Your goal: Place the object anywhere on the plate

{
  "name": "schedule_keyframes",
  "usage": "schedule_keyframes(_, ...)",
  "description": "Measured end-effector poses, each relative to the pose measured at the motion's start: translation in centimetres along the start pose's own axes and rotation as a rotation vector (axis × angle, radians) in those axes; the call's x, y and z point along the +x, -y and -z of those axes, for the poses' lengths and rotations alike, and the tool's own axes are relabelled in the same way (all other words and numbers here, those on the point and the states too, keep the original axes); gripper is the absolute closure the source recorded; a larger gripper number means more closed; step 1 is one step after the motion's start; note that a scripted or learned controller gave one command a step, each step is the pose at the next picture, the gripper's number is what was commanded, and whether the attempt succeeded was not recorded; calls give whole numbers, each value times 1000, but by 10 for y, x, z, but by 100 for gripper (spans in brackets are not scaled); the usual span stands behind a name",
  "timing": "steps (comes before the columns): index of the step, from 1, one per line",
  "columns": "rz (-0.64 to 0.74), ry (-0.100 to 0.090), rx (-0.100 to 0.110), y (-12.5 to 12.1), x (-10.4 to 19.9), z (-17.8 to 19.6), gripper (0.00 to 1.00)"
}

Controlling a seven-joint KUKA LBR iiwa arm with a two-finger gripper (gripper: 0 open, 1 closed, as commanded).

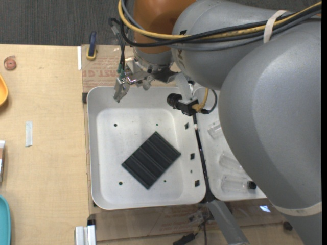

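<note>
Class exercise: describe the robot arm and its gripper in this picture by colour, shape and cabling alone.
The arm is bulky, rounded and smooth grey, with an orange band above the wrist. Black and yellow cables loop across it, bound by a white strap. The gripper is small, metallic and thin.

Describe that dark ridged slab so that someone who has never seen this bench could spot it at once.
Find the left white bin, beside the wooden benchtop. Near its middle lies a dark ridged slab, flat and turned like a diamond. It is the one black, grooved rectangle there; the gripper hangs apart from it over the bin's far rim.
</note>
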State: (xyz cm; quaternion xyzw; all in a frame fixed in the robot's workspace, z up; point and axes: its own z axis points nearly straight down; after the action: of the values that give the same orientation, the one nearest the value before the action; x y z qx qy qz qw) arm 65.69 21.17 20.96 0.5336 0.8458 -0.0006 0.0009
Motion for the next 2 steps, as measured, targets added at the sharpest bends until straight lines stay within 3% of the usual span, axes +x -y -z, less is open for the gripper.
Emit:
schedule_keyframes(1, 0, 2, 0, 0, -1, 9, 100)
schedule_keyframes(2, 401, -1, 1, 59, 19, 45, 100)
